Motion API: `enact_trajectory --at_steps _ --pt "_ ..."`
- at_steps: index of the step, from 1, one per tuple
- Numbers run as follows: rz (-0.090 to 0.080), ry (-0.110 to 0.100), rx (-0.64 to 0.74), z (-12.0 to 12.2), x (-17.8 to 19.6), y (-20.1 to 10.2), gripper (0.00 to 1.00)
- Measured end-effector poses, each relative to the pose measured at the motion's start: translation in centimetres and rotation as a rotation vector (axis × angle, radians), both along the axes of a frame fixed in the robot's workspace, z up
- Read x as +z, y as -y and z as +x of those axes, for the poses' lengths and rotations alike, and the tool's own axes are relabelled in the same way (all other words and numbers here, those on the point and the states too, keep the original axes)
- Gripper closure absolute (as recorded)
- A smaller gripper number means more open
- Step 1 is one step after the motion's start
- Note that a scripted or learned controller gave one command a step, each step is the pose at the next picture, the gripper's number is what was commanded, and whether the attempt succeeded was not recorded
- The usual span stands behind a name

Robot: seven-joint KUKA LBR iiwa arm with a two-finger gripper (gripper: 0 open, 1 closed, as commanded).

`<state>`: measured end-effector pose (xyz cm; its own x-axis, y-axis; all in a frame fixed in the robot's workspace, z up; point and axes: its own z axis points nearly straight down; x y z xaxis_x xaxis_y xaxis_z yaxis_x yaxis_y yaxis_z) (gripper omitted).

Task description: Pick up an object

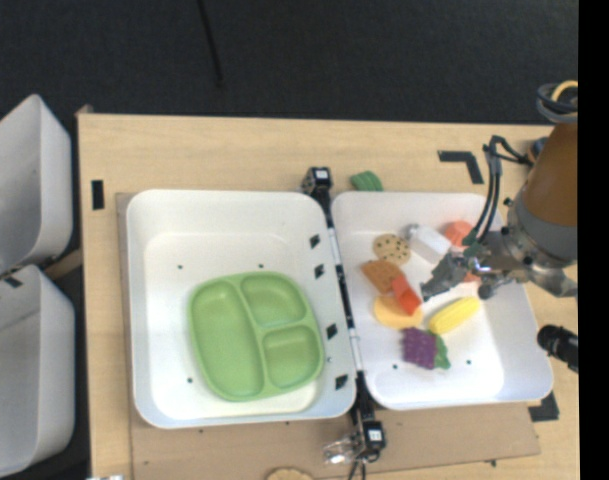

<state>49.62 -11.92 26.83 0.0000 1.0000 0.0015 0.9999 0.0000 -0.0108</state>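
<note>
Toy food is piled in the right bin (484,383): a cookie (388,247), an orange block (406,295), yellow corn (452,315), purple grapes (420,347); the gripper (446,274) hangs low just above the corn, nothing visibly between its fingers, can't tell open or clenched; a green divided tray (254,335) sits in the left bin (164,228)

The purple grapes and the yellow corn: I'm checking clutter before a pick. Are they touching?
Apart. The camera view shows a strip of white bin floor between the purple grapes and the yellow corn, which lies above and right of them.
</note>
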Motion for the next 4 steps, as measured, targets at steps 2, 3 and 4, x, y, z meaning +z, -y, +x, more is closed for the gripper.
enact_trajectory --at_steps 2,3,4 --pt "0.0 0.002 0.0 -0.3 -6.1 -0.1 0.0" --pt "0.0 0.003 -0.001 -0.1 -10.7 -0.3 0.0" --pt "0.0 0.002 -0.001 -1.0 -15.7 0.1 0.0"
